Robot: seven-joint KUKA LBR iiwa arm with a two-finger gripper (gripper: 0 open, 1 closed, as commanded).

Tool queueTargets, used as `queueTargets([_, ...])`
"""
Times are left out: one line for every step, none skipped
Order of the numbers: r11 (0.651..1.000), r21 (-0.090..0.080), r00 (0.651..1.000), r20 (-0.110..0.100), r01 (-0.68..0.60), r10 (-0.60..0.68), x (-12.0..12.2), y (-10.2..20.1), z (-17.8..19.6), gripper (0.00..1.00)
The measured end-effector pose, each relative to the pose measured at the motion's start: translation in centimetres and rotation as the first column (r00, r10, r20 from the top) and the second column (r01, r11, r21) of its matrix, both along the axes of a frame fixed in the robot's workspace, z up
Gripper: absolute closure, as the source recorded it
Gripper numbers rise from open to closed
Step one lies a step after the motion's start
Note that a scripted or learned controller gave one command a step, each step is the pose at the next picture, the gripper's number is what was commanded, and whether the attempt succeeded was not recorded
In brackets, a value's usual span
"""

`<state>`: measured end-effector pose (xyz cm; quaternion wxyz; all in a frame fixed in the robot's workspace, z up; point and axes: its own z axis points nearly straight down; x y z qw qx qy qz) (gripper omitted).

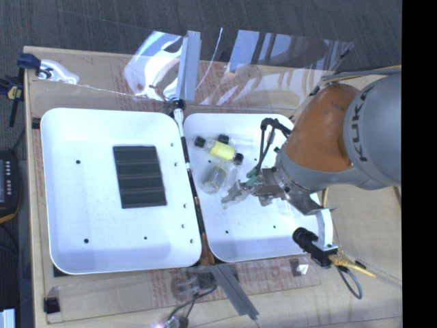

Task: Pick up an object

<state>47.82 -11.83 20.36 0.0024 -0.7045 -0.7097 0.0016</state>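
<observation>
Worktop (102, 289): carries two shallow white bins side by side; the arm (341, 139) reaches in over the right bin (232, 244).
Things in the right bin: a yellow marker (222, 151) with dark ends, lying at a slant near the far middle; a clear small bottle (216, 178) just beside it, nearer the camera; a pale, thin scrap (234, 191) by the pincer, too blurred to name.
Thing in the left bin (68, 203): one dark ribbed slab (140, 176), lying flat near the middle, well apart from the arm.
Pincer (254, 183): low over the right bin, pointing toward the clear bottle and the scrap; I cannot tell how it is set, nor whether anything is in it.
Likely target: the clear bottle or the scrap, being nearest the tip; this is a guess.
Handling, marker: probably light, stiff, round and smooth, so it may roll; best taken across its middle.
Handling, bottle: probably light and slick, maybe slightly yielding; take it across the body, not the end.
Handling, slab: stiff and flat, little edge to catch; probably the hardest to lift.
Count: two bins, one marker, one bottle, one scrap, one slab, one arm.
</observation>
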Motion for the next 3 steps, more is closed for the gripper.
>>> queueTargets([1.000, -0.001, 1.000, 0.000, -0.012, 0.012, 6.9, -4.0, -8.8, 0.00])
queueTargets([0.999, -0.010, 0.999, 0.015, -0.044, 0.044, 16.4, 1.2, -9.8, 0.00])
queueTargets([0.997, -0.001, 0.997, 0.005, -0.076, 0.076, 17.9, -2.5, -11.1, 0.00])
